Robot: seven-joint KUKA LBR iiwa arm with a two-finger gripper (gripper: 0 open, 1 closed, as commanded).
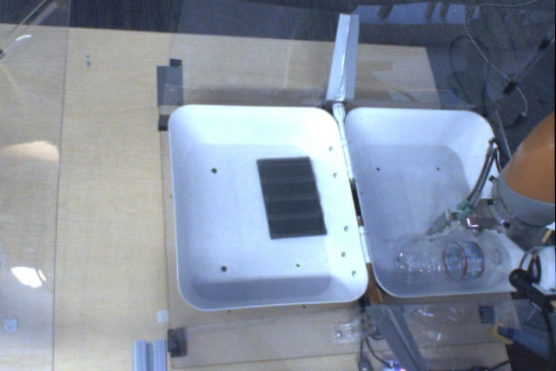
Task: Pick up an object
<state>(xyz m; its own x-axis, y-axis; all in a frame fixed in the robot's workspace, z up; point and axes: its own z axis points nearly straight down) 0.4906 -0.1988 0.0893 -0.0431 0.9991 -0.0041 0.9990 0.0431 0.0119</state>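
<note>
Bins are sitting side by side on the pale wooden table [104, 213], rims nearly touching along the middle seam. Over in the left bin [200, 187], a dark ribbed rectangular pad [292, 197] is lying flat near the centre, slightly toward the right wall, with plenty of bare white floor showing all around it and clear margin to every rim. The right bin [408, 143] is showing open floor across its far and left portions. Down in its near right corner, a clear plastic bottle [443, 260] is lying on its side, close to the near rim and crowding the right wall. The arm [532, 178], grey with its orange band, is coming in from the right edge, and the end effector [459, 217] is hanging low just above and beside the bottle, between it and the right rim. Whether the end effector is open or closed I cannot tell; it is too small and cluttered with cabling here. Room in that corner is looking tight.
</note>
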